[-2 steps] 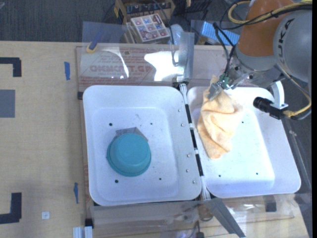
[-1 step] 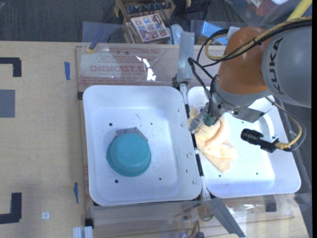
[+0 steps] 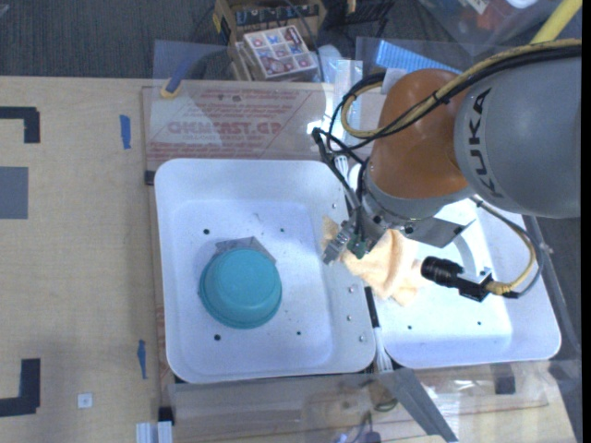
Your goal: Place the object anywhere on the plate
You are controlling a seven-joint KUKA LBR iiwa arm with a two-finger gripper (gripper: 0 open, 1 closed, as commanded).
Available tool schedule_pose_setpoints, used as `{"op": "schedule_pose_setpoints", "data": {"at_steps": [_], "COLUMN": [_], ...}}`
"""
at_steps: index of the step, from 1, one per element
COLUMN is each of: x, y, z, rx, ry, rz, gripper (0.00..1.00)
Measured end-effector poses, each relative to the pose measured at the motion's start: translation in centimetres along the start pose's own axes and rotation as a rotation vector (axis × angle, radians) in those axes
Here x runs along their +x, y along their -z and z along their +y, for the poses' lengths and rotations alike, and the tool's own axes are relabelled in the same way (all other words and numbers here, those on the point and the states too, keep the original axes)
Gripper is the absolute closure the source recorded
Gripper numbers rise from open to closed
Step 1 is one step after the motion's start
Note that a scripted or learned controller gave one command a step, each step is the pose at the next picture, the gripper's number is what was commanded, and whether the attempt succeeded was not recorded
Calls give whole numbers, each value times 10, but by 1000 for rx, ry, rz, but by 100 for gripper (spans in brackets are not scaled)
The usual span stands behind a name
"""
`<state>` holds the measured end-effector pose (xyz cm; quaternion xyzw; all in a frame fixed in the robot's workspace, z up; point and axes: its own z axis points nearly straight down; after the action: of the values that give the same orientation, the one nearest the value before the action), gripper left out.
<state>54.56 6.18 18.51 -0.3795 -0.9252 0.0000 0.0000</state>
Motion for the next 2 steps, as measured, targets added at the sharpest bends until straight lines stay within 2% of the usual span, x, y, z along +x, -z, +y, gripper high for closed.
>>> {"op": "schedule_pose_setpoints", "data": {"at_steps": [1,2], "x": [65,86], "y": [-8,-35], "z": [-1,45], "rx": [0,-2], "ry": [-77,-90], "rz": [0,-1], "gripper": [100,100]}}
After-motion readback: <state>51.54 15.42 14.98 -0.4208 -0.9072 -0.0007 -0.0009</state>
